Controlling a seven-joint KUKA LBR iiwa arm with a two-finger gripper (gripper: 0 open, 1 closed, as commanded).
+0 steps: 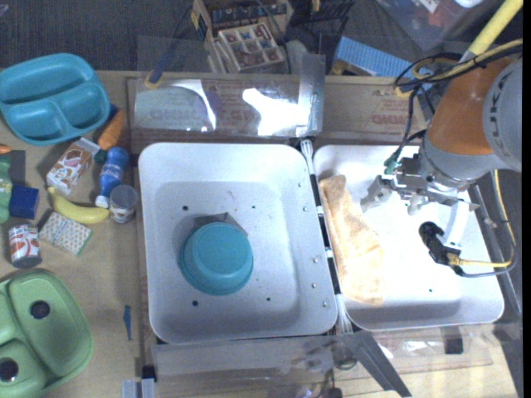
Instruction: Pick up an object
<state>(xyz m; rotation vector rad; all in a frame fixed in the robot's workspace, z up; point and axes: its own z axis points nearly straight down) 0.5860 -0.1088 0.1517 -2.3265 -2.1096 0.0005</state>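
A tan, crumpled cloth-like object (353, 240) lies along the left side of the right bin (477, 305), reaching from its back wall to near its front. A blue bowl (217, 258) sits upside down in the middle of the left bin (166, 181). My gripper (392, 199) hangs over the back part of the right bin, just right of the tan object's upper end. Its fingers (371, 197) are spread open and nothing is between them. The orange band (466, 110) of the arm is above and to the right.
A black connector on a yellow cable (433, 239) dangles below the wrist over the right bin. On the bench to the left are a teal divided tray (51, 98), a banana (76, 208), a bottle (110, 172), a can (123, 201) and a green tray (37, 334).
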